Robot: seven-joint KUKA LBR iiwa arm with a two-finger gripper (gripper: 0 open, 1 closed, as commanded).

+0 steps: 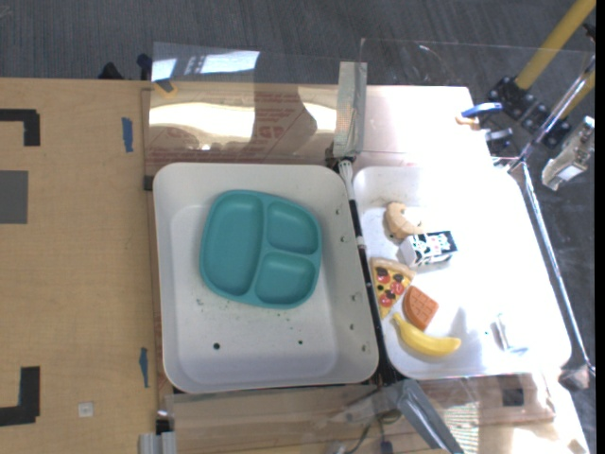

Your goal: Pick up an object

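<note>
The right bin (529, 253) holds several small objects. A beige lump of toy food (402, 220) lies near its back left. Just in front of it a small black-and-white milk carton (431, 247) lies on its side. A pizza slice (388, 285) rests against the left wall. Beside the slice is an orange-brown block (420, 307), and a yellow banana (427, 340) lies at the front. A small clear piece (501, 334) sits alone at the front right.
The left bin (180, 339) holds a teal divided plate (260, 249). A raised divider (359, 253) separates the two bins. A yellow pole (562, 26) with black clamps (515, 102) and a pale metal part (572, 159) stand past the right bin's back right corner.
</note>
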